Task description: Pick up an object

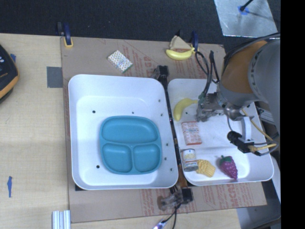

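My gripper (204,109) hangs low in the right bin (259,175), near its far left corner, and from this angle I cannot tell how it is set. My grey arm (259,75) with its orange band runs off to the right behind it. Just to the left of my gripper lies a yellow banana (180,107), close by or perhaps touching; I cannot tell which. Nearer the camera from my gripper sits a flat pink packet (192,132), and past that, along the bin's near side, a small tin can (189,159), a yellow corn piece (205,168) and a purple bunch of grapes (228,166). Well to my left, the left bin (81,94) holds a blue divided tray (130,144). Beyond my gripper, outside the bins, a second banana (180,53) rests on the bench.
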